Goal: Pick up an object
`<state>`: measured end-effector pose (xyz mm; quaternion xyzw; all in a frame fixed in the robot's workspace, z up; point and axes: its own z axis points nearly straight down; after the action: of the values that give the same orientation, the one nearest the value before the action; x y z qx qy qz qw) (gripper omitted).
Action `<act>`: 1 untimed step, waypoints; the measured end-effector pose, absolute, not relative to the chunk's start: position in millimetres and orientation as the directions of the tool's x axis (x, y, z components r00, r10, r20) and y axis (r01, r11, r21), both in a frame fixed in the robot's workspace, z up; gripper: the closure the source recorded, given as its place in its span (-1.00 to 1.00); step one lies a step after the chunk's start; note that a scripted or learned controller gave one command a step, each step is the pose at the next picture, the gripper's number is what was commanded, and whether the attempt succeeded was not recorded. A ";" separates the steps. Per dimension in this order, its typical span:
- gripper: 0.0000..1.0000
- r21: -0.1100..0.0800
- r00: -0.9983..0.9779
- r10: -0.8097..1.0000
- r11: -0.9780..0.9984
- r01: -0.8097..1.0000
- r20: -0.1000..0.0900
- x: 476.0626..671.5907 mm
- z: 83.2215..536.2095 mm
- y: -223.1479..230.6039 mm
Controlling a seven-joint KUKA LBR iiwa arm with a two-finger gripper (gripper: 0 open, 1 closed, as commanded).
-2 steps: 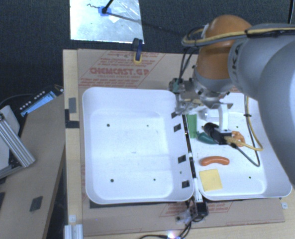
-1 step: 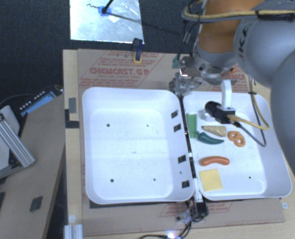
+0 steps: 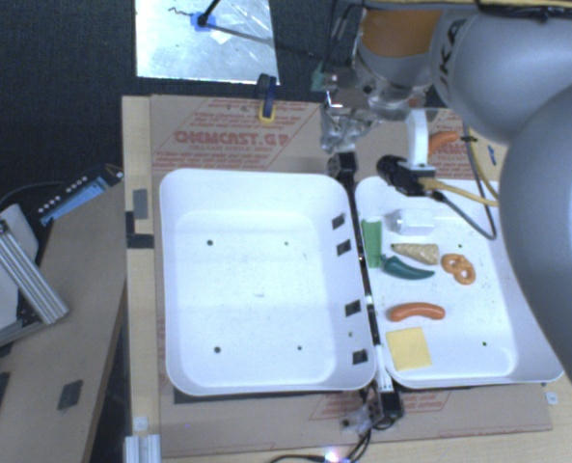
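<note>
**Reporter:** What are the jaws doing here?

**Technician:** The gripper hangs at the far end of the bins, over the seam where the two meet, with nothing between its tips. Whether the jaws stand wide or narrow I cannot tell; they are small and dark against the clutter behind.

**Reporter:** And the things it could take?

**Technician:** All in the right bin, nearer the camera than the gripper. A green block lies against the inner wall, a small white piece just beside it. Then a tan cone touching a dark green pepper, a pretzel to their right, a sausage below, and a yellow square closest to the front rim. The left bin carries none of them.

**Reporter:** How should the pick go?

**Technician:** In my judgement, choose something standing apart. The sausage is well clear of its neighbours, so the jaws could straddle its short width and close across it. The cone and pepper touch, which risks nudging one while gripping the other. The yellow square looks flat and hard to get under. The green block hugs the wall, leaving little room on that side. Come down straight, centred, then lift.
</note>
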<state>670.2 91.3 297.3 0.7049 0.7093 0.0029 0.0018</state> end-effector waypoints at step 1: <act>1.00 0.013 -0.006 1.000 0.006 1.000 0.002 669.4 402.4 92.8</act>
<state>669.4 92.8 402.4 0.7050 0.7092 0.0055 0.0039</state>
